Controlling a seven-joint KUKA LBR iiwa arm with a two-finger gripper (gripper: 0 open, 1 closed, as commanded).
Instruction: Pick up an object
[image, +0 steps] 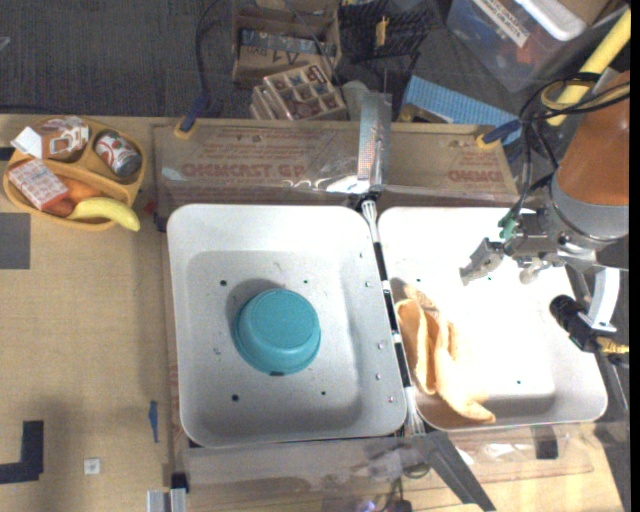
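Overhead slanted view of a wooden surface carrying two shallow white bins set side by side. The left bin contains a teal bowl, lying upside down near the centre of its floor. The right bin contains a crumpled orange cloth, which lies along the bin's left wall, touching it, and runs toward the front corner. The grey arm with its orange band enters from the right, and its hand hangs over the rear part of the right bin, apart from the cloth and well apart from the bowl. Nothing can be seen between the fingers; how far they are spread cannot be told from this angle. At the far left of the surface stands a yellow tray holding a banana and several small packaged items. Cardboard lies behind both bins.
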